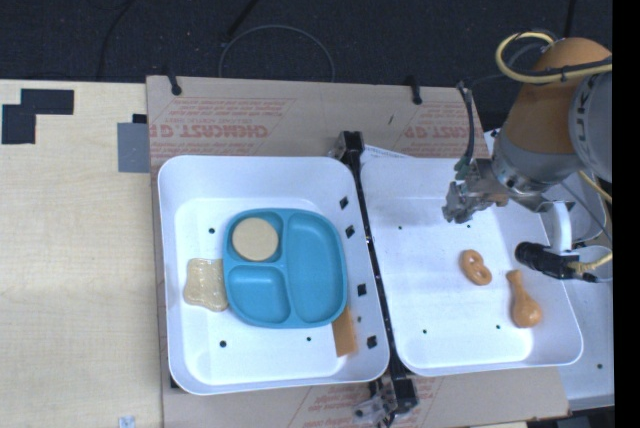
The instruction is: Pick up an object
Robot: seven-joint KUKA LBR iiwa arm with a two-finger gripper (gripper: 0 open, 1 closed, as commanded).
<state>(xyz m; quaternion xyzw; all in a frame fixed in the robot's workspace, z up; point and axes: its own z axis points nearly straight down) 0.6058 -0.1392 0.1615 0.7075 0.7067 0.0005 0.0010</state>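
Observation:
My gripper (pixel 462 203) hangs over the upper middle of the right bin (pixel 420 336), on the grey arm with its orange band. Below and to its right, a small orange pretzel-shaped piece (pixel 476 267) lies on the bin floor. A tan drumstick-shaped piece (pixel 522 300) lies further right, near the bin's right wall. The gripper is apart from both pieces, and I see nothing in its grasp.
The left bin (pixel 180 206) holds a blue divided tray (pixel 300 281) with a round beige disc (pixel 254 238) in its upper-left section. A pale yellow piece (pixel 205 284) lies left of the tray, and a brown strip (pixel 344 332) lies at its lower right. A black divider (pixel 365 256) separates the bins.

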